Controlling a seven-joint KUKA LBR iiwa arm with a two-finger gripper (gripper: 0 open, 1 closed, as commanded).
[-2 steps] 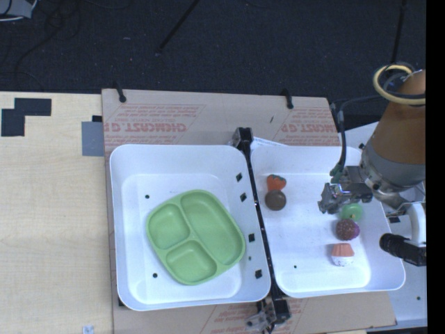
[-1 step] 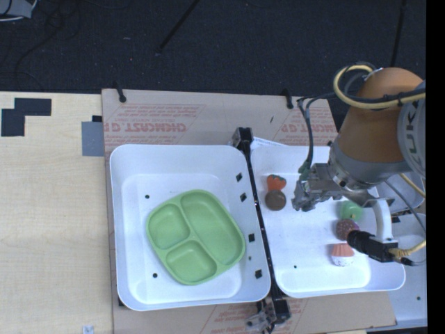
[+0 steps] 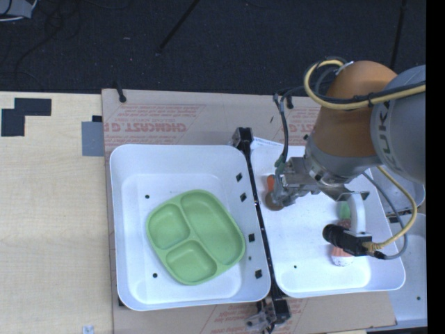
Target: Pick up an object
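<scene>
Gripper (image 3: 277,199) is hanging low over the right bin (image 3: 313,284), near its left wall. A small orange object (image 3: 270,183) is lying just beside it on the far side, its long axis indistinct.

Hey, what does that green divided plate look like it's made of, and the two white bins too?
The green divided plate looks like molded plastic, matte: uniform color, soft rounded compartment ridges, no glare. The left bin and right bin seem to be thin formed plastic, smooth and slightly glossy, with rounded rims; painted metal can't be ruled out.
</scene>
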